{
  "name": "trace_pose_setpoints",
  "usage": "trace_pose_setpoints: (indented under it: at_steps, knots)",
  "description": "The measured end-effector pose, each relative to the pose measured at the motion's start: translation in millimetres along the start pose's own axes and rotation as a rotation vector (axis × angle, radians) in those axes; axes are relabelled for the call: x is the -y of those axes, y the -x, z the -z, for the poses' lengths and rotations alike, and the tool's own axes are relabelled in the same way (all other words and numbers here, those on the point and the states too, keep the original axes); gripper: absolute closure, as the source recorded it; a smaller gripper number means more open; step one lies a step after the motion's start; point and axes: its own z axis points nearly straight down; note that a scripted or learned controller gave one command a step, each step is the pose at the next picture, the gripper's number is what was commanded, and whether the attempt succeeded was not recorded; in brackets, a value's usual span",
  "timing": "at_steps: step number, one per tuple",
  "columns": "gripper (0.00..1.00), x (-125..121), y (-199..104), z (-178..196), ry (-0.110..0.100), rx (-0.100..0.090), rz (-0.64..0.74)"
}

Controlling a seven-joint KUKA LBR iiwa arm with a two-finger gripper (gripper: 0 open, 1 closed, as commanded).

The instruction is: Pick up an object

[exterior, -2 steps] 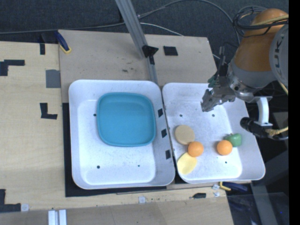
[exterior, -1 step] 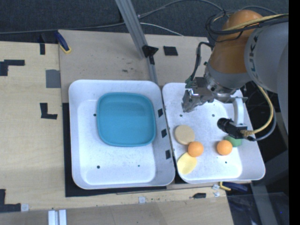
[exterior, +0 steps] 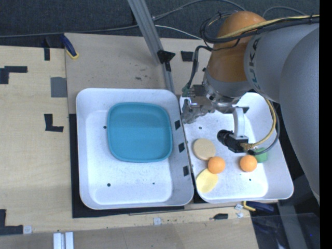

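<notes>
The right bin (exterior: 275, 188) holds a tan round disc (exterior: 204, 149), two orange balls (exterior: 216, 165) (exterior: 248, 163), a pale yellow piece (exterior: 207, 181) at its front and a small green item (exterior: 261, 156) partly under a cable. My gripper (exterior: 193, 108) hangs over the bin's back left corner, close to the wall between the bins. It is behind the tan disc and apart from it. Nothing shows held in it. The grey arm and orange band (exterior: 233, 40) hide the back of the bin.
The left bin (exterior: 85, 139) bears a blue square plate (exterior: 139, 131). A black fitting (exterior: 231, 140) on a yellow cable hangs over the right bin's middle. A slanted metal rod (exterior: 150, 30) stands behind the bins.
</notes>
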Motion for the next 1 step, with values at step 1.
trace_pose_setpoints:
  at_steps: [1]
  knots:
    - [1.0, -13.4, -45.8, -9.7, 0.001, 0.001, -0.001]
